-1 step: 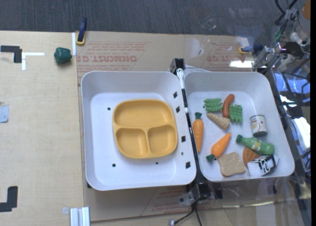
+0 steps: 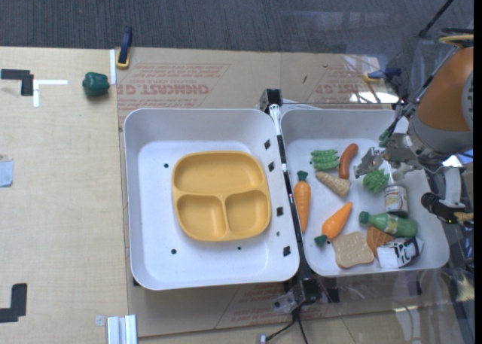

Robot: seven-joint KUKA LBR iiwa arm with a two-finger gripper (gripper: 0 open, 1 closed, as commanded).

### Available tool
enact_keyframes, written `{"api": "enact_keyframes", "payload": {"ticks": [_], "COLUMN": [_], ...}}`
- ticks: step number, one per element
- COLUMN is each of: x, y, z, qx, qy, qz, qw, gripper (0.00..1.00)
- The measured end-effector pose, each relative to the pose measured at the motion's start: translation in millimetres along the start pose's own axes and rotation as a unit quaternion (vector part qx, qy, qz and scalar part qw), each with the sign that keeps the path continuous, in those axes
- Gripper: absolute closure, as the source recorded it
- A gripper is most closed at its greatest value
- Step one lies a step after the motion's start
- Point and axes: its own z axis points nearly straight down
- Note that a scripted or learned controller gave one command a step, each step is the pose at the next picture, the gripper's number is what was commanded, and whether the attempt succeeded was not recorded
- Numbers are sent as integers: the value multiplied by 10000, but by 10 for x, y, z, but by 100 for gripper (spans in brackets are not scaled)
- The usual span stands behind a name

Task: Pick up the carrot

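Two toy carrots lie in the right bin (image 2: pixel 429 263). One carrot (image 2: pixel 302 199) lies lengthwise against the bin's left wall, its green top pointing away. The other carrot (image 2: pixel 337 220) lies at a slant in the middle, above a bread slice (image 2: pixel 354 250). My gripper (image 2: pixel 370 162) hangs over the bin's far right part, between a red sausage (image 2: pixel 347 159) and a broccoli piece (image 2: pixel 374 180). It looks open, with nothing between its fingers, and stands well to the right of both carrots.
The right bin also holds a green pea pod (image 2: pixel 325 159), a beige cone (image 2: pixel 333 183), a small can (image 2: pixel 394 199), a green bottle (image 2: pixel 389 223) and a black-and-white box (image 2: pixel 397 252). The left bin (image 2: pixel 143 207) holds a yellow divided plate (image 2: pixel 181 177).
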Motion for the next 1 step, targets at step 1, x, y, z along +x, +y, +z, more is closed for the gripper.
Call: {"api": "enact_keyframes", "payload": {"ticks": [1], "x": [470], "y": [-820], "z": [175], "qx": [-6], "qy": [6], "qz": [201], "qw": [9998], "gripper": [0]}}
